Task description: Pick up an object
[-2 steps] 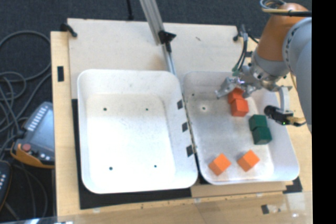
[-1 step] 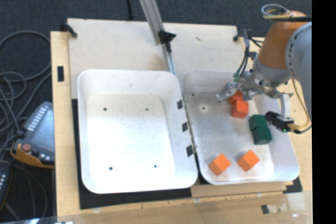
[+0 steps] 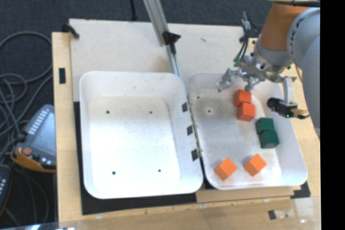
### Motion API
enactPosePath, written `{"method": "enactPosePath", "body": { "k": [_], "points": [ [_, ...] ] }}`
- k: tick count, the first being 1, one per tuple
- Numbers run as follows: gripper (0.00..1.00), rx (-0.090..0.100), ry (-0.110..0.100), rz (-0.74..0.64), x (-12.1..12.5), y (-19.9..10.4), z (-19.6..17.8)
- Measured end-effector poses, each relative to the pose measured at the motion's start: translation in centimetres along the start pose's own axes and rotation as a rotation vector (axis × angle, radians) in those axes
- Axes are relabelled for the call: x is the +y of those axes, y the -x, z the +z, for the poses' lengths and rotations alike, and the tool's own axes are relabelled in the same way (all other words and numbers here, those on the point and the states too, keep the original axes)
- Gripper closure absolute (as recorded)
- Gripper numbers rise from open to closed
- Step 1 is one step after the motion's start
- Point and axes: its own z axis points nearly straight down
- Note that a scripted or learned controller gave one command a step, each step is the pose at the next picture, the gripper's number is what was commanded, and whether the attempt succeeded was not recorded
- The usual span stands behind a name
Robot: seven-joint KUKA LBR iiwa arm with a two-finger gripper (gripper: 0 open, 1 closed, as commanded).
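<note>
The right bin (image 3: pixel 215 132) holds several blocks. Two red-orange blocks (image 3: pixel 245 105) lie touching near its back, two dark green blocks (image 3: pixel 267 132) sit just right of them, and two orange cubes (image 3: pixel 226 168) (image 3: pixel 255 164) rest near the front edge. My gripper (image 3: pixel 237 82) hangs over the back of this bin, just above and behind the red-orange pair. Its fingers are spread open, with nothing between them.
The left bin (image 3: pixel 135 132) sits beside the right one. A slanted metal pole (image 3: pixel 153 5) rises behind the bins. A black fitting (image 3: pixel 280 106) on the arm sits at the right bin's rim. Cables and a pendant (image 3: pixel 35 137) lie off the bench to the left.
</note>
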Motion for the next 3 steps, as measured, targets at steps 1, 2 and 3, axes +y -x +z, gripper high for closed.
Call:
{"method": "enactPosePath", "body": {
  "k": [1,2,3],
  "points": [
    [0.00,-0.005,0.014,0.001,-1.0,1.8,3.7],
    [0.00,-0.008,0.014,0.001,-2.4,2.5,4.5],
    [0.00,-0.011,0.019,0.003,-1.8,3.2,4.6]
  ]
}}
